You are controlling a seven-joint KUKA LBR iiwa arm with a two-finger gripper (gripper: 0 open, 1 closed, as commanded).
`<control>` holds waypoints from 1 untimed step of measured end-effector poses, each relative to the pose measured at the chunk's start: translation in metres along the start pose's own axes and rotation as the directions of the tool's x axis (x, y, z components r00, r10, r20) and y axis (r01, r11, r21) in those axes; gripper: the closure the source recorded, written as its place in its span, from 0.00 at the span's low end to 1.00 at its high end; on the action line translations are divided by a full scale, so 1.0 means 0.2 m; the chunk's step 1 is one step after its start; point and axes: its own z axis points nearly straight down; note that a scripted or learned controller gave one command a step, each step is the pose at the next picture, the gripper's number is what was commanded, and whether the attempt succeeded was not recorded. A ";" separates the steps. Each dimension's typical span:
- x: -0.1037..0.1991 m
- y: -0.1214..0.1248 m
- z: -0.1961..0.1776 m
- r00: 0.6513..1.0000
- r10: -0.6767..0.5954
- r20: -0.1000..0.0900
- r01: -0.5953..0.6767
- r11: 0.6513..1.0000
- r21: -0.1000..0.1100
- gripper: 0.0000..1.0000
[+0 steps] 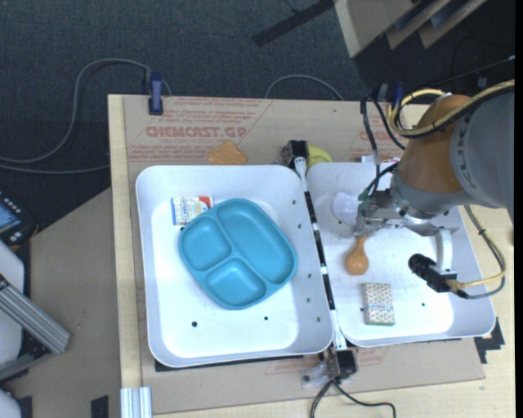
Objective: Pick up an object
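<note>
1. Dark blue-grey carpet floor (pixel 98 41) around the bench.
2. Bench top is a pale board (pixel 245 122) with red printed lettering, partly readable.
3. Thin grey cables (pixel 73 90) loop across the carpet at upper left.
4. Blue clamp (pixel 154 88) at the board's far edge.
5. Aluminium extrusion rail (pixel 29 314) at lower left.
6. Beige furniture piece (pixel 400 24) at top right.
7. Light even, soft shadows.

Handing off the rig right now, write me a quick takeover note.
Gripper: low over the right bin, near its far left part; finger state not readable.
Right bin: orange pear-shaped toy just below the gripper, small patterned packet nearer the front.
Left bin: blue divided plate, small carton behind it.
Done: nothing visibly lifted.
Left: grasp and lift one object.
</note>
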 end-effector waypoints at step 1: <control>0.00 0.00 0.01 1.000 0.000 -0.001 0.000 1.000 0.003 0.00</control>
